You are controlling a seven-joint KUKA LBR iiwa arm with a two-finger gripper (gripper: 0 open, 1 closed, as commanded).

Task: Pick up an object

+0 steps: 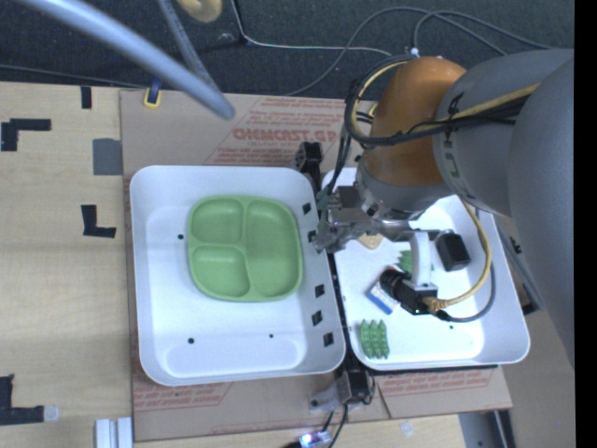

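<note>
The arm [485,129] comes in from the right, and its orange band [410,119] hangs over the back part of the right bin [485,343]. The gripper [340,224] is low at the wall where the two bins meet, near the far end of the right bin. From here I cannot tell if it is apart or together — the wrist covers it, and I see no object between the tips.

In the right bin lie a few small things: a green ridged block [374,338] near the front left corner, a small blue and white piece [378,299] just behind it, and a black object [454,250] further right, beside a yellow cable [471,292].

The left bin [159,325] holds a green divided plate [245,247] — it lies flat, well apart from the gripper.
</note>
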